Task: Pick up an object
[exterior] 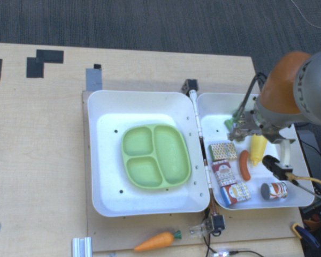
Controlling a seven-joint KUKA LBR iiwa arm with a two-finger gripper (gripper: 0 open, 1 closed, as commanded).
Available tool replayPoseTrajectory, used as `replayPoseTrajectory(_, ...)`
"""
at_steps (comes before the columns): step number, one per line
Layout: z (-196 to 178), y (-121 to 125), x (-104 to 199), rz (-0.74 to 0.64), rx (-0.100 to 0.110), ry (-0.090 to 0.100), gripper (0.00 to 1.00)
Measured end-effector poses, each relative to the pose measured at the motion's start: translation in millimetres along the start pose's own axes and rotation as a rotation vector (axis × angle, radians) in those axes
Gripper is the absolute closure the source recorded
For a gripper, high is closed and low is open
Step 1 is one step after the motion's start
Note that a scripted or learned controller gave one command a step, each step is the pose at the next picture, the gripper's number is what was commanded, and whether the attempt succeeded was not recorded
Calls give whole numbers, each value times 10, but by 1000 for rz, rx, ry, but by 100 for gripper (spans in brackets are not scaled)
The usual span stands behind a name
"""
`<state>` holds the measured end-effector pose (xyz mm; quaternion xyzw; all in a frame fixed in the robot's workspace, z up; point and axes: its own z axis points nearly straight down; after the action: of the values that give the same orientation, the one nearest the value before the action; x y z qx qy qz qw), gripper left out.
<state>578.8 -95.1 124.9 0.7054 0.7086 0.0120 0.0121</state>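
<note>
I see the tool (241, 128) low in the right bin (216, 105) — beside the yellow bottle (257, 142) — its grip state I cannot tell.

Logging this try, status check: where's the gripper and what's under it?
Gripper over right bin, upper part. Yellow bottle, red sausage just below it. Small boxes, can crowd nearby. Green tray in left bin.

Toy food items (241, 170), probably loose, right bin (214, 108)
</note>
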Motion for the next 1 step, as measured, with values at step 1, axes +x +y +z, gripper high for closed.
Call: replayPoseTrajectory(1, 1, -1, 0, 0, 0, 0, 0)
